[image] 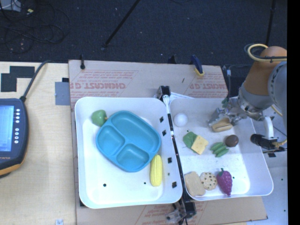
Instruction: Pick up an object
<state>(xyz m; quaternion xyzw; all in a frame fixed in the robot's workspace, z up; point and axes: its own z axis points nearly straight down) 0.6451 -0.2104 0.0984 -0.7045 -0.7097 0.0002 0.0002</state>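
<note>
Look at the tan bread roll [221, 124], a small oblong piece lying near the top of the right bin [262, 182]. Your gripper [225, 118] sits right over it, touching it, but you cannot tell from here whether it pinches the roll.

We see two white bins: the left bin [86, 182] holds a bright blue divided tray [128, 141], a green apple [99, 117] and a yellow corn cob [156, 169]. In the right bin [255, 182] there's a white ball [180, 120], a yellow cheese wedge [199, 145], green pea pods [219, 149], a brown round thing [231, 140], a tan bread slice [194, 183], a speckled cookie [208, 181] and purple grapes [225, 181]. At the frame's right, the arm [262, 78] is grey with orange.
</note>
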